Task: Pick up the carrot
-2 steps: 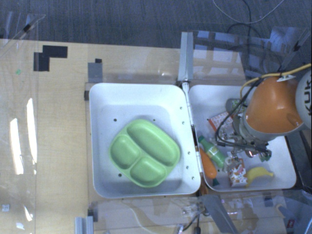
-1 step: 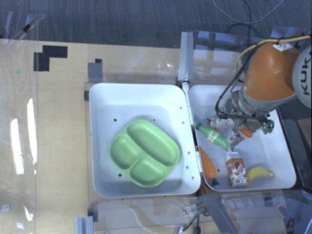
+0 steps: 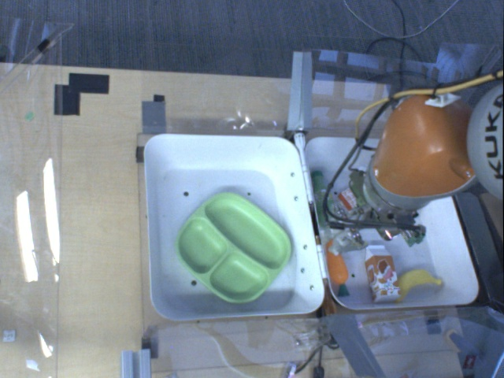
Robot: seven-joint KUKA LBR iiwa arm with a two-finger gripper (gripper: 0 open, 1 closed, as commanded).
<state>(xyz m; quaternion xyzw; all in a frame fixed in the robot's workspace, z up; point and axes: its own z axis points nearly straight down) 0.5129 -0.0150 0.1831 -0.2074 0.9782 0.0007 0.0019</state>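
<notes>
1. Tabletop [image 3: 87,211]: pale wood surface bearing two shallow white bins side by side.
2. Left bin [image 3: 169,172]: holds a green divided plate [image 3: 234,246], lying flat and turned at an angle, left of the carrot and across the wall between the bins.
3. Right bin [image 3: 465,286]: along its near wall, from left to right, lie the carrot [image 3: 337,269], a small juice carton [image 3: 381,277] just beside it, and a banana [image 3: 419,280] further right.
4. Carrot: small, orange, tucked against the bin's left wall. Judged stiff, light and smooth-skinned, probably a toy; best pinched across its thick middle, though the wall and the carton crowd it.
5. Hand [image 3: 376,225]: hangs above and to the right of the carrot, under the arm's orange band [image 3: 421,144]. Whether it is open cannot be told; nothing is seen held.
</notes>
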